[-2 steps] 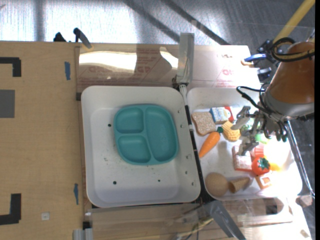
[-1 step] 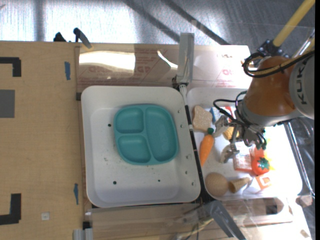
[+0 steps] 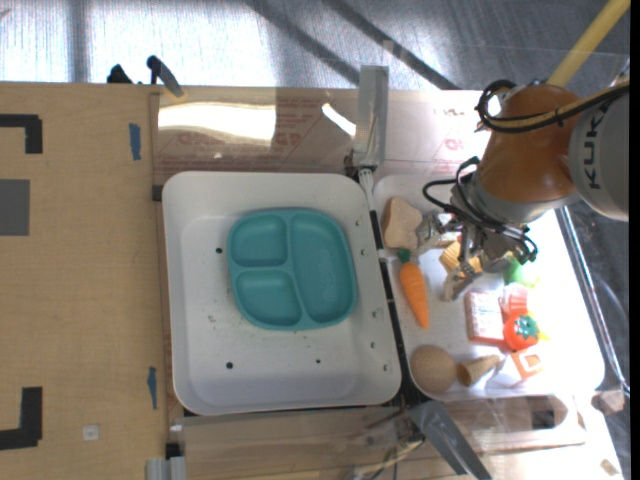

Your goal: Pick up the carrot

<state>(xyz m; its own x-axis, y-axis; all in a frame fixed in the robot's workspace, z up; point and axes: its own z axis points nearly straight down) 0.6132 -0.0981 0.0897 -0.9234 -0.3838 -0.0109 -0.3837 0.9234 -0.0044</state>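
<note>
While end effector (image 3: 472,268) hangs, grip unclear, tapered orange carrot (image 3: 414,292) lies beside.

The bench (image 3: 70,268) is faced with brown board and marked with black corner brackets and short strips of blue tape. Two shallow white bins are set directly on it, side by side and touching along a dark seam. The left bin (image 3: 190,358) is seated near the middle of the view. The right bin (image 3: 580,338) is placed against its right edge, with a metal upright (image 3: 372,118) standing behind the junction.
</note>
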